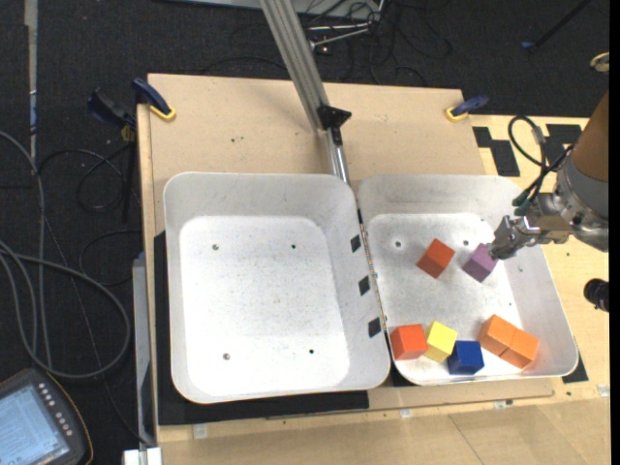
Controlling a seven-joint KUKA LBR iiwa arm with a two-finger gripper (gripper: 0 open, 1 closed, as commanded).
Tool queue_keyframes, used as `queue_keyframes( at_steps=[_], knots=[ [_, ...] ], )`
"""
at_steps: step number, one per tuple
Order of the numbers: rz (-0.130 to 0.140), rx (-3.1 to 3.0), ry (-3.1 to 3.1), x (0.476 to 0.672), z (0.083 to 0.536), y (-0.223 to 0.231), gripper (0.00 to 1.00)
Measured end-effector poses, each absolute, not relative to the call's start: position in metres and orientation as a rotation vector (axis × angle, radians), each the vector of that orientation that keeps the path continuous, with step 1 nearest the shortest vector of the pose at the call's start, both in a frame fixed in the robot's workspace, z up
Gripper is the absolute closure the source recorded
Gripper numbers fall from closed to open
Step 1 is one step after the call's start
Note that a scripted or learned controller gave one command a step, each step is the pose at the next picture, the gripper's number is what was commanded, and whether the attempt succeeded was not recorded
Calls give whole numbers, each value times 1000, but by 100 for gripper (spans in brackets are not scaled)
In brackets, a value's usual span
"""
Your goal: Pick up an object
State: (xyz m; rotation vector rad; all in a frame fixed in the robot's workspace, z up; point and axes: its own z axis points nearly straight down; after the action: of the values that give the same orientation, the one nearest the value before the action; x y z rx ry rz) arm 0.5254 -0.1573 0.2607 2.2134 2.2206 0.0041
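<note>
From where I stand, the claw [506,239] sits low over the right bin [552,289], its dark tip touching or just over the right edge of the purple block [479,262], and I cannot tell how far it is open or whether it has hold of anything, because the tip is a small dark blur against the block. That block is the likely target: it lies in the far right part of the right bin, tilted, with an orange cube [436,258] just to its left. The risk, as I judge it, is that the claw meets the block off-centre and on a slant, so a closing pinch could squeeze it out sideways, or nudge it toward the orange cube, or catch only a corner that slips free on the lift. The bin wall is also near on the right, and the arm [591,177] comes in over it, so a low approach could scrape the rim. Along the near edge lie a red-orange cube [409,341], a yellow cube [441,339], a blue cube [467,356] and a larger orange block [510,341], well apart from the claw and in no danger. The left bin [184,260] rests beside it on the surface [242,124]. The arm itself is cut off at the right, and the contact point between tip and block is too small to read.
</note>
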Motion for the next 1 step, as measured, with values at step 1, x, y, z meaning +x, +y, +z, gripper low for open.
queue_keyframes(
  at_steps=[1],
  knots=[
    [4, 2211, 2229, 535, 265, -110, 100]
  ],
)
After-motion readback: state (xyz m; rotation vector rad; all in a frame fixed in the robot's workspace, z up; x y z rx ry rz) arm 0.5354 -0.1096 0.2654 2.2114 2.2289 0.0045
